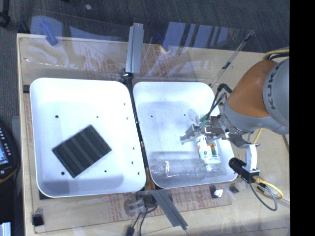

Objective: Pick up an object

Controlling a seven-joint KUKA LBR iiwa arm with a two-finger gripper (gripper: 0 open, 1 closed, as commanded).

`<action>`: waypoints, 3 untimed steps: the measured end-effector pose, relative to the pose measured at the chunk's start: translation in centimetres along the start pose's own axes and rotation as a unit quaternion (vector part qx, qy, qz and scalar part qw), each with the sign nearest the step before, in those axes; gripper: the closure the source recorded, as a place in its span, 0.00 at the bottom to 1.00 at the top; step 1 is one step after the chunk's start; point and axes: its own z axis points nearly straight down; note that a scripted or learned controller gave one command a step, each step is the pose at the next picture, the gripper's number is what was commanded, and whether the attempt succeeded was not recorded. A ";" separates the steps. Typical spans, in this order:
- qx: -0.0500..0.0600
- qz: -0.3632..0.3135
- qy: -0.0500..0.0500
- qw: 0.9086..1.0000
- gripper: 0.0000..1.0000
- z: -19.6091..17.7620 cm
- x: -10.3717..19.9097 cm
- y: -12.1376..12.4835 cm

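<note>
My gripper (pixel 198 130) hangs low over the right half of the right bin (pixel 162 95), with the arm reaching in from the right. Just below it lies a small white bottle with a green and red label (pixel 208 151), its top end pointing up toward the gripper. Whether the gripper touches the bottle is unclear. A clear plastic bottle (pixel 178 169) lies on its side along the right bin's near wall. In the left bin (pixel 44 97) a flat black ribbed slab (pixel 81 150) rests at a slant near the middle.
A grey metal divider bar (pixel 134 48) stands upright behind the seam between the two bins. Clear plastic sheeting (pixel 88 48) covers the bench at the back. A grey bracket (pixel 167 208) sits in front of the bins.
</note>
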 end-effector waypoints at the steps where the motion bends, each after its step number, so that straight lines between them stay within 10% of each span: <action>1: -0.002 -0.041 -0.002 0.999 0.00 -0.2 -0.1 1.6; 3: -0.001 -0.028 -0.001 1.000 0.00 1.6 -0.6 0.2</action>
